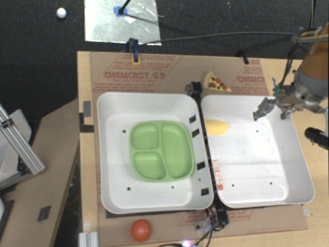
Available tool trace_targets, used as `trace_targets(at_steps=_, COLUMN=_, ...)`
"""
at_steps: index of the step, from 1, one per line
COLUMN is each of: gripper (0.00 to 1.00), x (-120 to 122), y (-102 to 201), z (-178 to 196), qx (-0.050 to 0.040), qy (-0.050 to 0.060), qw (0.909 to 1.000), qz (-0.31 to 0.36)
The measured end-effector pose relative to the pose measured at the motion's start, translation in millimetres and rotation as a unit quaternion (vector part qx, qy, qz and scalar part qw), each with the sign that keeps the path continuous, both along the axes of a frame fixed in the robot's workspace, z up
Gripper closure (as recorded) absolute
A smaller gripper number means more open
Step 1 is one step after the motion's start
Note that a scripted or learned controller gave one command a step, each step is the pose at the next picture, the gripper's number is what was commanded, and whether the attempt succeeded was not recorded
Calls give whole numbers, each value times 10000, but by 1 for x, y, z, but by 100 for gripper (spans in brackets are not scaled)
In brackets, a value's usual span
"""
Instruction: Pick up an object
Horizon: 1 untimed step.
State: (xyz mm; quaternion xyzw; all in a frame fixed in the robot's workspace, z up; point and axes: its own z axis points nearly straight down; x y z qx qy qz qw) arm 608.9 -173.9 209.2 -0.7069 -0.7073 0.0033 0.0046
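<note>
Jaws (272, 108) spread, holding nothing, above right bin (267, 189); cardboard-covered bench (154, 71) against dark floor.

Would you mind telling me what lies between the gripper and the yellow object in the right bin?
Nothing: in the camera view, bare white bin floor separates the gripper from the yellow object.

Smooth matt green plastic tray (161, 151), glossy white plastic bins (150, 106)
</note>
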Motion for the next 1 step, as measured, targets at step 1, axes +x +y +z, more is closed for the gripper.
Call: trace_targets(at_steps=1, gripper=0, x=3, y=0, z=8, qx=-12, qy=-65, qw=10000, qz=14)
